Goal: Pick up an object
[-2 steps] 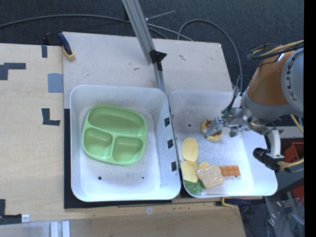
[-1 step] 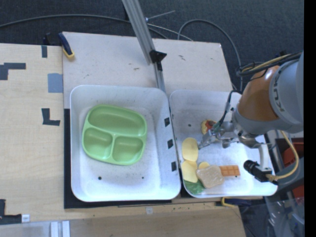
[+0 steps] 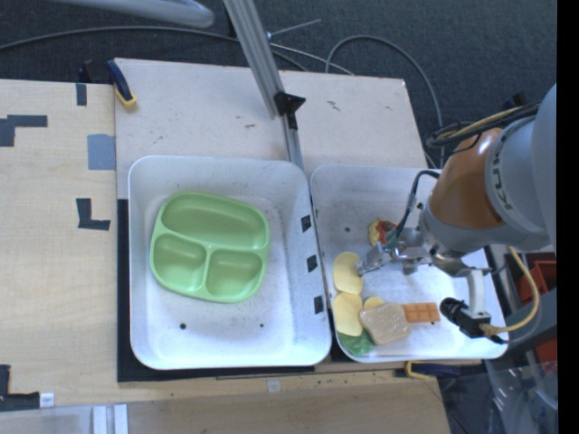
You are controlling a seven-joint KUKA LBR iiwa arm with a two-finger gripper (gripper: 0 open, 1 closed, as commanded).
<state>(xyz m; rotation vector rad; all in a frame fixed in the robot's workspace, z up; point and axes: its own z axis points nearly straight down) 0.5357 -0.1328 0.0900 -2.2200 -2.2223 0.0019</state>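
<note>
One camera, probably overhead, looks slantwise down on both bins (image 3: 308, 188).

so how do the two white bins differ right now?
The left bin holds one green divided plate; the right bin holds several small food-like pieces, yellow, tan and orange. The arm's end effector is down inside the right bin, not the left bin. Both are shallow, white, and sit side by side.

Pale table (image 3: 208, 107) fills frame centre and left. Two shallow white bins side by side on it: left bin (image 3: 145, 333) at centre, right bin (image 3: 339, 188) centre-right, rims touching. Grey and dark tape patches (image 3: 101, 150) on table at left. Yellow-and-blue clamp (image 3: 121, 83) at upper left.
</note>
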